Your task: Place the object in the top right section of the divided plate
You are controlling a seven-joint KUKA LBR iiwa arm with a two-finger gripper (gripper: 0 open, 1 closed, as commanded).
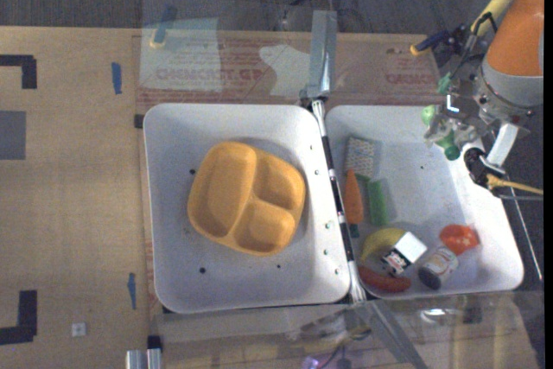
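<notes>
I see the wooden bench (69, 212) carrying two shallow white plastic bins; the left bin (173, 272) holds the yellow-orange divided plate (247, 197), well left of my hand (449, 138). The hand hangs over the right bin's (501, 268) upper right edge; whether it is spread or pressed together, I cannot tell. Below and left of it lie an orange carrot (353, 196), a green block (378, 200), a yellow fruit (380, 241) and a red tomato (459, 238).

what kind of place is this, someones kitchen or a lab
Most likely a robotics lab bench, not a kitchen: two white bins sit on a taped board, toy food such as a carrot lies loose, and a robot arm reaches in.
</notes>
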